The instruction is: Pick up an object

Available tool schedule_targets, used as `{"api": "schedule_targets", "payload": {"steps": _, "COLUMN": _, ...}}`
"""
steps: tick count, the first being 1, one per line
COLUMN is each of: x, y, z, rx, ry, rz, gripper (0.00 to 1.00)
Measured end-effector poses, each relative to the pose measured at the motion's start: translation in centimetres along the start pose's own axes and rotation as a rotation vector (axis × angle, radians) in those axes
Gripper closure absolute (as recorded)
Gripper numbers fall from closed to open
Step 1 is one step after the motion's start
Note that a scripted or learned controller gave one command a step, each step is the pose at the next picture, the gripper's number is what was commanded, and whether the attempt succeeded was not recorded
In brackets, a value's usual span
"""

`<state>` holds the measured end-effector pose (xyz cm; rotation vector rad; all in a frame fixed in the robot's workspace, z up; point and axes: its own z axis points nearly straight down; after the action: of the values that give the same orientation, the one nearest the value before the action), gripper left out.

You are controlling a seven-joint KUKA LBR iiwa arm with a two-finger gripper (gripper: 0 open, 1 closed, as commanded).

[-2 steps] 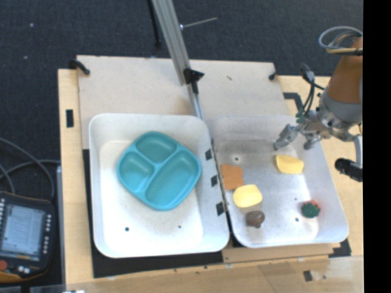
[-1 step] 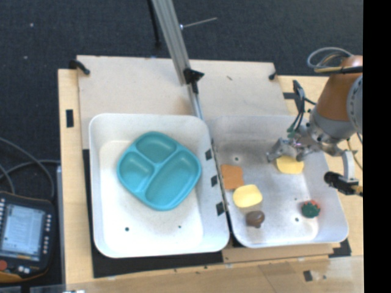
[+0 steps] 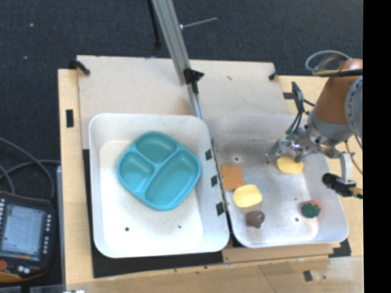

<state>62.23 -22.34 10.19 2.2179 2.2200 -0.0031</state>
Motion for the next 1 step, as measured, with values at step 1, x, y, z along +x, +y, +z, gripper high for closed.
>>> {"api": "schedule_targets", "payload": {"steps": 1, "x": 0.49, "y": 0.34, "z": -1.29, "rx": -0.007, "ry": 0.009, "rz": -0.005, "gripper": 1.0}}
